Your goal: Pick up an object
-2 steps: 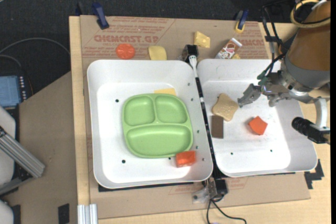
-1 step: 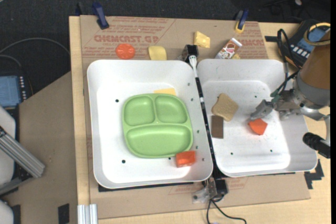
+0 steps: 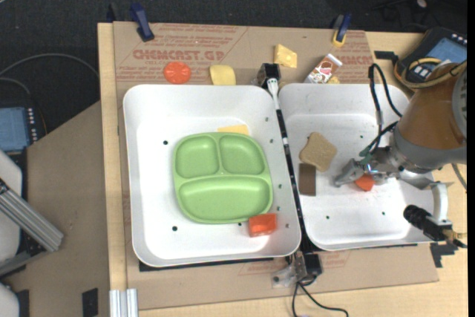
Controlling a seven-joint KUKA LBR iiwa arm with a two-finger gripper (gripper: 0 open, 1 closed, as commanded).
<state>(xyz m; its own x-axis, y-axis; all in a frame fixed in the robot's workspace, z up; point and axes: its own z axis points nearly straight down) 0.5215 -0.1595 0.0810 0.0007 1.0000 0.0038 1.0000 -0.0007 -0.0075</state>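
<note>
Hand point(image 3: 355, 176) low in rt bin point(image 3: 334, 230), orange block point(image 3: 364, 183) touching; grip state unclear.

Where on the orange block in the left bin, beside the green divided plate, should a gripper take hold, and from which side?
Grip the orange block across its two shorter sides, coming straight down from above. It lies flat and looks low and boxy, but the green divided plate crowds its upper edge and the bin wall its right.

Bright, even overhead light; white bins point(image 3: 141, 159) glare slightly, image soft, shadows faint.
</note>
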